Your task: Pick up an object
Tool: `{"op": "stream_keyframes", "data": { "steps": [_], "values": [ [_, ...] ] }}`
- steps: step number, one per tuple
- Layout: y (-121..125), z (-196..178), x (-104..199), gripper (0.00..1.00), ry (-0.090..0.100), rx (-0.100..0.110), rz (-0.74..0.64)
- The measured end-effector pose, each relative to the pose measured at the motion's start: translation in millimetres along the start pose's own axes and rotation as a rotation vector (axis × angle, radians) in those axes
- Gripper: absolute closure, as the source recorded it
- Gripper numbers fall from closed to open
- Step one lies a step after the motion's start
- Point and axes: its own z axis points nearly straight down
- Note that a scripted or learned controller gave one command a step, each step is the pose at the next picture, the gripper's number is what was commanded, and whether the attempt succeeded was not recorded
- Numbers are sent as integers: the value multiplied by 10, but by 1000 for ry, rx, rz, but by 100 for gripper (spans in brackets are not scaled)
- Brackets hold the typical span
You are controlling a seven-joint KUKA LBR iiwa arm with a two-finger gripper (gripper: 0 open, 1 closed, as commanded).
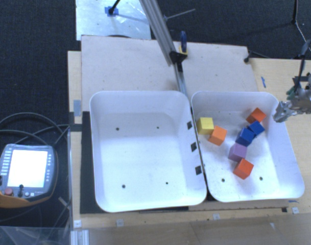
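Observation:
The right bin (283, 157) holds several small cubes. A yellow cube (206, 125) and an orange cube (217, 135) lie near its left wall. Another orange cube (256, 116) sits at the upper right, touching a pair of blue cubes (250, 132). Below them are a purple cube (238, 151) and a red-orange cube (243, 168). My gripper (284, 112) hangs over the bin's right rim, just right of the upper orange cube and apart from it. Nothing is seen in its grasp.
The left bin (101, 137) stands beside the right one, sharing a middle wall. A slanted metal pole (158, 22) with a clamp reaches down to the bins' back edge. A teach pendant (25, 175) with its cable lies off the bench at the left.

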Motion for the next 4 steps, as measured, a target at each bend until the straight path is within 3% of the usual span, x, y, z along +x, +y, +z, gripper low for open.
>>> {"op": "stream_keyframes", "data": {
  "steps": [3, 4],
  "values": [
    [153, 37, 1471, 100, 4, 6, -4],
    [219, 94, 2103, 100, 6, 7, -6]
  ]
}}
